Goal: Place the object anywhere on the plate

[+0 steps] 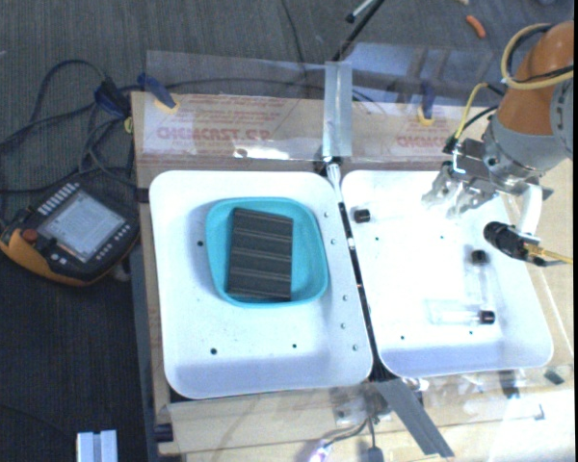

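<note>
Dark ridged block [261, 254] is already lying flat on the blue plate [313, 258] in the left bin [260, 373], so the job looks done, and farther back the gripper [459, 192] hovers over the right bin [520, 345] with its fingers apart and empty.

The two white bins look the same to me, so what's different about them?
The left bin holds a blue plate with a dark ridged block lying on it; the right bin holds no plate. The gripper hangs over the right bin's far edge, not over the left bin. Both bins are white, shallow, round-cornered and sit side by side.
</note>
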Motion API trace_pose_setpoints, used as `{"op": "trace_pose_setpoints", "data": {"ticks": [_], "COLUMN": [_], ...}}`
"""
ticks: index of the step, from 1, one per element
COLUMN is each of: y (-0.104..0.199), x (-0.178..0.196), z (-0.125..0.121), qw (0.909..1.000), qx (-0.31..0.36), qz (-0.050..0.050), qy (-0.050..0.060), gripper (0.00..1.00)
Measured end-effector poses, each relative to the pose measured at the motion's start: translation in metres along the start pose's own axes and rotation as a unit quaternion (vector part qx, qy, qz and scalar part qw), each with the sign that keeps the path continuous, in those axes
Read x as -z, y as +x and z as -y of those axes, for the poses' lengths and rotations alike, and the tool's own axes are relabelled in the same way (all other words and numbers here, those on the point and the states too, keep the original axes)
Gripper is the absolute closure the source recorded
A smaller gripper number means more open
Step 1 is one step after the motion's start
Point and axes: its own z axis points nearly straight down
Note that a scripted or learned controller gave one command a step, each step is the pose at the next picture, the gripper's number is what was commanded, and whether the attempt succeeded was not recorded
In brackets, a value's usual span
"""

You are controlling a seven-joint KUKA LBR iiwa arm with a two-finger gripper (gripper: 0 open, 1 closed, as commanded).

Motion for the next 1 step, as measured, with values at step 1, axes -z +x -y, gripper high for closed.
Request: {"op": "trace_pose_setpoints", "data": {"ticks": [1], "y": [0.0001], "x": [0.0001], "z": [-0.0001], "qw": [1.0], "qx": [0.0], "qz": [0.0], "qy": [0.0], "gripper": [0.0]}}
